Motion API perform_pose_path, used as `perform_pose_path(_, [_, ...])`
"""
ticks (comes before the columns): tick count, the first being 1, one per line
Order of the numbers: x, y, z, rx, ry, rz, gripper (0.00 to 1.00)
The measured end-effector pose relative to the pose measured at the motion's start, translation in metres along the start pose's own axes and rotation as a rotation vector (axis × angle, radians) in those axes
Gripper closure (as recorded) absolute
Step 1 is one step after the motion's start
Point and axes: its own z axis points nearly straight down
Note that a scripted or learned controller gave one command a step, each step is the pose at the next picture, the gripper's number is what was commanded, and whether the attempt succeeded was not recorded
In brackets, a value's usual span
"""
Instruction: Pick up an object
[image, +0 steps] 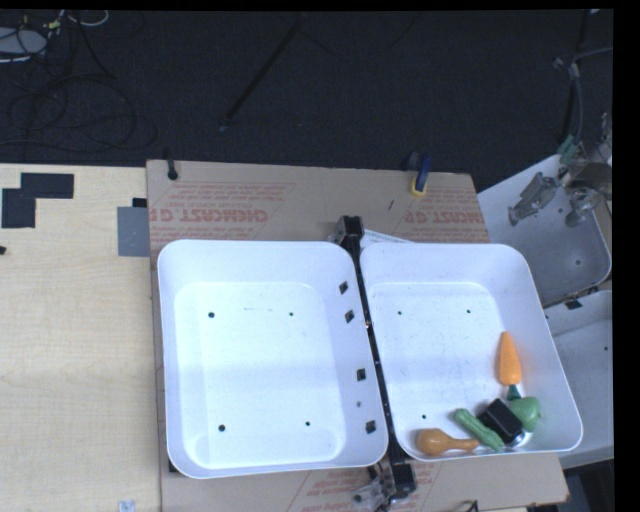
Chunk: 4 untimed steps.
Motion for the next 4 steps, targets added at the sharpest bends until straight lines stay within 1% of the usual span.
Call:
perform_pose_path(1, [-0.009, -0.006, -0.032, -0.002, -0.001, 0.006, 0.0])
perform_pose_path(2, [-0.009, -0.014, -0.057, -0.001, 0.0, 0.005, 0.0])
perform_pose_path(3, [0.018, -0.025, -0.104, -0.003, 0.0, 0.003, 0.0])
perform_pose_path(4, [0.077, -0.059, -0.183, -0.004, 0.001, 0.001, 0.0])
